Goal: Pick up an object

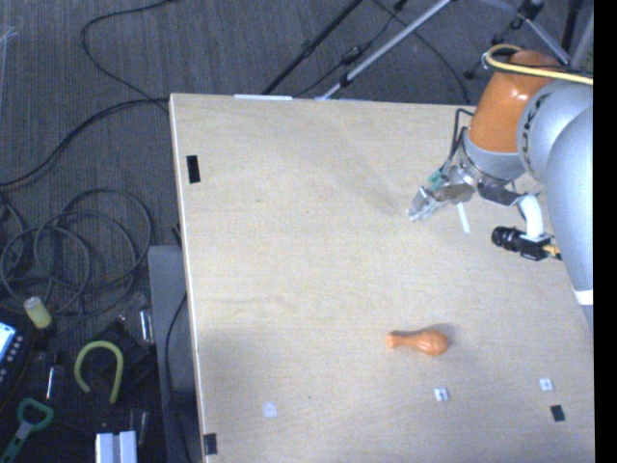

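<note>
Your pincer (pixel 424 205) hangs above the right-hand part of the pale wooden tabletop (pixel 289 258), toward its far edge, at the end of the grey arm with its orange band (pixel 501 114). How its tips stand cannot be told at this size and angle; nothing is seen between them.

The task's thing, a small orange pear-shaped object (pixel 420 341), lies on its side well apart from the pincer, nearer the tabletop's near edge and somewhat right of centre, its narrow neck pointing toward the left edge and its bulb toward the right.

To do this step well, you would likely bring the pincer over the bulb, the thicker end, and turn the wrist so the closing line runs across the object's long axis. A rounded, smooth body of this kind may roll or squirt out if caught off-centre, so descend squarely and close only once the tips straddle it.

No brand, label or legible writing shows. A black rectangular marker (pixel 193 169) sits by the left edge near the far corner, and small white tags (pixel 441 394) lie near the near edge; whatever is printed on them is too small to read.
</note>
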You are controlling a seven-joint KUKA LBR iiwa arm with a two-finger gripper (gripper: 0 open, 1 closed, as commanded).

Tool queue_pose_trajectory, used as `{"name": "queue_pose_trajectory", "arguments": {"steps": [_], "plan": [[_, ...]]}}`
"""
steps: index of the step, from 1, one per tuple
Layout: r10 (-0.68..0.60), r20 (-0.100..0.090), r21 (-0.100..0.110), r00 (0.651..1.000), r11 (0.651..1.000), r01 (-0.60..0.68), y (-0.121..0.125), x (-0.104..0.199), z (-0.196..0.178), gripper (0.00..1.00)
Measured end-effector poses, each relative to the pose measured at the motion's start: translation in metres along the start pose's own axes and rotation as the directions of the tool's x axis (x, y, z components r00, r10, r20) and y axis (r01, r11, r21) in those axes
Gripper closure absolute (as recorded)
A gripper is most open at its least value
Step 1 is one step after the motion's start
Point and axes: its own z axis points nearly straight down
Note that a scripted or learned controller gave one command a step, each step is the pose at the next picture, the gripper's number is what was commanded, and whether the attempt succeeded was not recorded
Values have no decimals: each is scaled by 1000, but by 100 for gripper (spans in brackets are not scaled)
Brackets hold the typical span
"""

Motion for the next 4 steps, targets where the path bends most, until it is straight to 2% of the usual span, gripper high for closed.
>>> {"name": "queue_pose_trajectory", "arguments": {"steps": [1, 2, 3, 4], "plan": [[0, 0, 0, 1000, 1000, 0, 0, 0, 0, 0], [-263, -1, -1, 965, 965, 263, 4, 13, 9, 0], [-263, -2, -4, 965, 965, 263, 5, 14, 0, 100], [-179, -2, -2, 984, 984, 179, 19, 69, -82, 100]]}}
